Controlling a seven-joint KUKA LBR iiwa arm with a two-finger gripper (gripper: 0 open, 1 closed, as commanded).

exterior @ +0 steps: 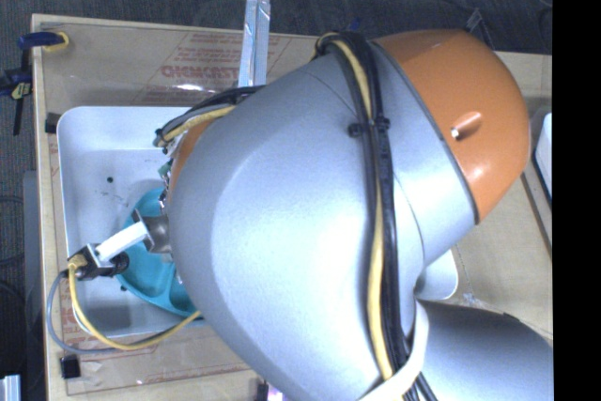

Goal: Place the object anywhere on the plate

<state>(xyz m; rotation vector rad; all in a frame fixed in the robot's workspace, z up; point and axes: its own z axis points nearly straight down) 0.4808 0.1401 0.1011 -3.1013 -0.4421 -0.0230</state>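
Gripper (150, 235) of mine is hanging low in the left bin (80, 141), directly over the teal plate (155, 282). I am not seeing whether it is carrying the object.

A teal plate (155, 272) lies in the bin (80, 155) at about eight o'clock of the view, mostly hidden beneath the arm. The object cannot be made out.
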